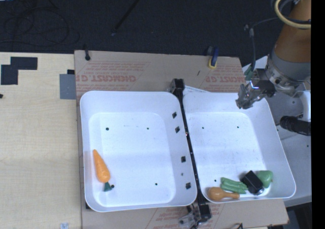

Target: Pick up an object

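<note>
An orange carrot point(100, 166) with a dark green stub lies at the front left of the left bin point(129, 103). In the front right corner of the right bin point(223, 102) sit a green pod-shaped toy point(233, 185), an orange pear-shaped toy point(222, 194), a black block point(252, 182) and a green rounded piece point(265, 176), all close together. My gripper point(246, 98) hangs over the back right edge of the right bin, far from all of these. Nothing shows between its fingers.
Both bins rest on a cardboard sheet point(152, 70) over a light wood bench point(35, 136). A black divider point(184, 141) runs between the bins. A yellow and blue clip point(213, 58) stands at the cardboard's back edge. Cables lie on the dark floor behind.
</note>
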Controlling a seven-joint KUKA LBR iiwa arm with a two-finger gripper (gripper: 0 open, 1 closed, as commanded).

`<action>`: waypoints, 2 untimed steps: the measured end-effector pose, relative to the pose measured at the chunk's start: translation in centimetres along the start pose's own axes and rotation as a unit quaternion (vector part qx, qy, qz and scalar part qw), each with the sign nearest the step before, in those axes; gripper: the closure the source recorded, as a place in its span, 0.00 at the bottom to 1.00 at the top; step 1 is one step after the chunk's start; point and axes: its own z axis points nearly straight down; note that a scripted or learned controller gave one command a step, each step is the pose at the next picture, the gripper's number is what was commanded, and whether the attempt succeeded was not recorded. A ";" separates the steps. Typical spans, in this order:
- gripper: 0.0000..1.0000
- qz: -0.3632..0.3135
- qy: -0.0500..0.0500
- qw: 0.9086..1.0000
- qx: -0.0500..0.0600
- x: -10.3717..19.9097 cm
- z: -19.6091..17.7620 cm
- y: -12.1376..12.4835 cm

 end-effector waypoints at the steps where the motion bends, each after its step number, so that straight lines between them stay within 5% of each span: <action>1: 1.00 -0.004 0.000 1.000 -0.002 3.6 0.4 4.6; 2: 1.00 0.001 0.000 1.000 0.001 -2.2 -0.5 -0.7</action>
